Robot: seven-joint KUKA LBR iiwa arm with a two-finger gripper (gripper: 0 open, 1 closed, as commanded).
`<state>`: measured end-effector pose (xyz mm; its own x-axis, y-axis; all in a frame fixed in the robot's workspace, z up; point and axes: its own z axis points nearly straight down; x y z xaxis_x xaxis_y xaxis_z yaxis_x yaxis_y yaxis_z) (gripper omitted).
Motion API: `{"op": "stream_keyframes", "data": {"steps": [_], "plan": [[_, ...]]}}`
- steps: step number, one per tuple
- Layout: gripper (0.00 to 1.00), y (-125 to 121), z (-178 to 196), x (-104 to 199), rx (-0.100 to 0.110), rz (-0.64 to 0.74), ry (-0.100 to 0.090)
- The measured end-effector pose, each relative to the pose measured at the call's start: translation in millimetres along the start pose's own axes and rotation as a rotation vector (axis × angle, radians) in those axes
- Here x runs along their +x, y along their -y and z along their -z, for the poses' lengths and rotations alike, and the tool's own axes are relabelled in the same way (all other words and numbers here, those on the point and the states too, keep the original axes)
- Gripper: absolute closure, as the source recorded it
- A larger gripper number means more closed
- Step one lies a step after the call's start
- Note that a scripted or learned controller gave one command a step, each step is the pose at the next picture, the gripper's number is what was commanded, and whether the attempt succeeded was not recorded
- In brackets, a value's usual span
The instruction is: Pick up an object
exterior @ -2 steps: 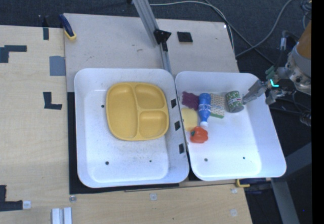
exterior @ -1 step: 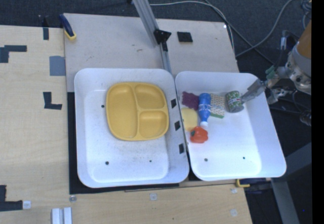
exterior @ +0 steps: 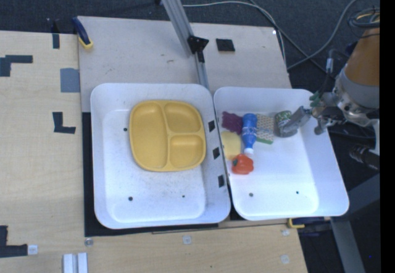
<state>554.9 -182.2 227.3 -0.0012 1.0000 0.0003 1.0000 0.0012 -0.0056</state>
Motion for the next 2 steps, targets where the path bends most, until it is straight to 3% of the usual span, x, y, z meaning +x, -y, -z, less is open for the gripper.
{"op": "stream_keyframes", "data": {"steps": [1,2], "plan": [[0.0,-4.6,-52.4,9.4,-0.001,0.0,0.0],[0.0,6.4,-109.5,11.9,0.002,-0.001,-0.001]]}}
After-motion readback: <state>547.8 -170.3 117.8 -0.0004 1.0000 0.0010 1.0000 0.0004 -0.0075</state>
